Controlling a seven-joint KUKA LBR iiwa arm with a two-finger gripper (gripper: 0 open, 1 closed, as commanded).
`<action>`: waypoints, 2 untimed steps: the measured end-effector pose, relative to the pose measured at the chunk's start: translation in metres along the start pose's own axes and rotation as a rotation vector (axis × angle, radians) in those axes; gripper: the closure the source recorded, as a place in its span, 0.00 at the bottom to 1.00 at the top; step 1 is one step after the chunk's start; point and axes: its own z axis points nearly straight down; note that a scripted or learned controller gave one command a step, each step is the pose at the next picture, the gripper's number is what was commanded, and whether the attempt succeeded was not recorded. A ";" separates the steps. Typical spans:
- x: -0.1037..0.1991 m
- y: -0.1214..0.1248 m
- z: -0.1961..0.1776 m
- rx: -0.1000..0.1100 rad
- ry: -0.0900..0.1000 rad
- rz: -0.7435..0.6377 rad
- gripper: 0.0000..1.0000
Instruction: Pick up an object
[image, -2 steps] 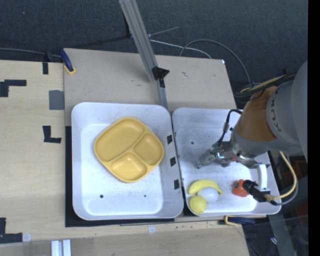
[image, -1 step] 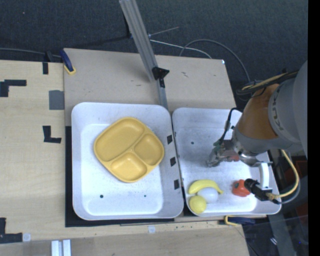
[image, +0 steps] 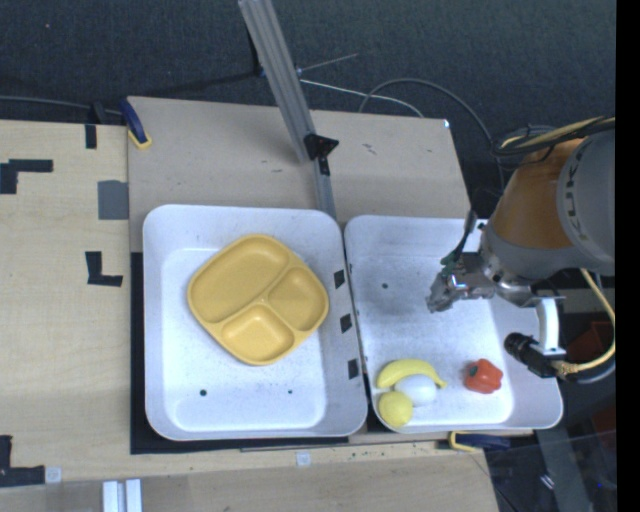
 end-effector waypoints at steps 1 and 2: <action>0.007 0.009 -0.053 0.000 0.000 0.000 1.00; -0.001 0.011 -0.100 0.000 0.000 0.001 1.00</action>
